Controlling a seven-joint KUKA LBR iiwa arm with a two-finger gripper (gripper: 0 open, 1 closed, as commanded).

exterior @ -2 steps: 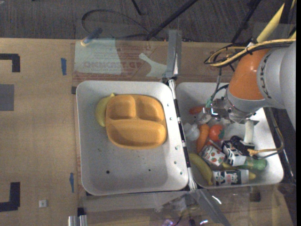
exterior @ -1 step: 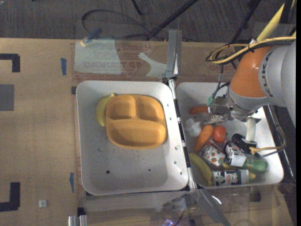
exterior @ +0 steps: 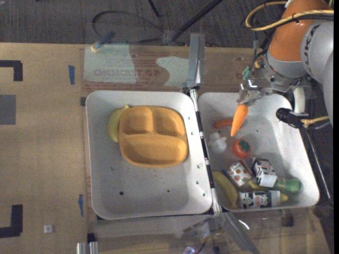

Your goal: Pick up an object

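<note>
An orange carrot (exterior: 238, 120) hangs tilted over the back of the right bin (exterior: 310, 179), its thick end up between the fingers of my gripper (exterior: 246, 98). The gripper is shut on that top end. The carrot's tip points down toward a red tomato (exterior: 241, 148). The grey arm with its orange band (exterior: 296, 25) comes in from the upper right.
In the right bin lie a red piece (exterior: 222, 123), a small white object (exterior: 216, 141), two little cartons (exterior: 238, 173), a green bottle (exterior: 282, 184), a banana (exterior: 226, 188) and a can (exterior: 258, 199). The left bin (exterior: 106, 194) holds an orange divided tray (exterior: 153, 136) over a yellow item (exterior: 113, 123).
</note>
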